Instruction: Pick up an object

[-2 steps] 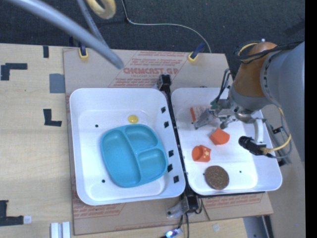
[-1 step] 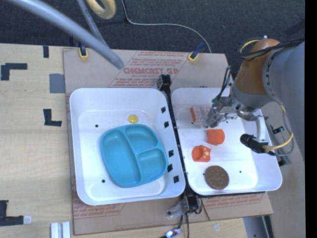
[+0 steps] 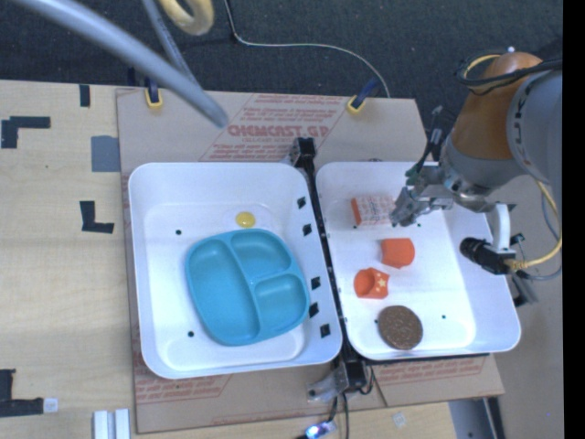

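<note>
The right bin point(image 3: 475, 323) holds a red-and-white packet point(image 3: 371, 210) at its back, an orange block point(image 3: 398, 251) in the middle, a small orange cup-like piece point(image 3: 371, 283) in front of it, and a brown round cookie point(image 3: 400, 327) near the front. My gripper point(image 3: 404, 214) hangs over the right bin just right of the packet and above the orange block. I see nothing clearly held between its fingers.
The left bin point(image 3: 151, 245) holds a blue divided plate point(image 3: 247, 285) and a small yellow piece point(image 3: 245, 219) behind it. A black divider point(image 3: 315, 245) runs between the bins. A grey pole point(image 3: 110, 35) crosses the upper left.
</note>
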Tool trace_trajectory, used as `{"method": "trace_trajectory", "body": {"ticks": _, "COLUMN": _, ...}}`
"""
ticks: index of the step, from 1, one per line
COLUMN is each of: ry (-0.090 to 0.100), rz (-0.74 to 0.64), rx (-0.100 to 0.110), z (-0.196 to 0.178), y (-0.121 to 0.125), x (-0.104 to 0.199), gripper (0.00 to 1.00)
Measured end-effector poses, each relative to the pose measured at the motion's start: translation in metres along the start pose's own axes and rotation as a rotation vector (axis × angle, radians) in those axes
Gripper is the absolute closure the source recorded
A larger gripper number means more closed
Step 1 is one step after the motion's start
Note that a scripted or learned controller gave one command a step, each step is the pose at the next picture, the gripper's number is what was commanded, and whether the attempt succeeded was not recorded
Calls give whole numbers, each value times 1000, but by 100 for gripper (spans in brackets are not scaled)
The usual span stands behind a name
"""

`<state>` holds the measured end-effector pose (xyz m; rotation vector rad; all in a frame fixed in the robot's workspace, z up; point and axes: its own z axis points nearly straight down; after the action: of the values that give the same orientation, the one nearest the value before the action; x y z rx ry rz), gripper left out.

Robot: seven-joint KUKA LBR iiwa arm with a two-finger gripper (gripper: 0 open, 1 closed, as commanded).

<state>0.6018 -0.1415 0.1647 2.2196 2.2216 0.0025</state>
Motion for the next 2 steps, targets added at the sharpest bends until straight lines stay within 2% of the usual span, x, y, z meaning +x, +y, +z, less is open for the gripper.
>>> {"method": "trace_trajectory", "body": {"ticks": 1, "ry": -1, "rz": -1, "rx": -1, "z": -39, "y": 1, "x": 1, "gripper": 100}}
{"method": "trace_trajectory", "body": {"ticks": 2, "ry": 2, "rz": -5, "rx": 3, "z": -51, "y": -7, "x": 52, "gripper": 100}}
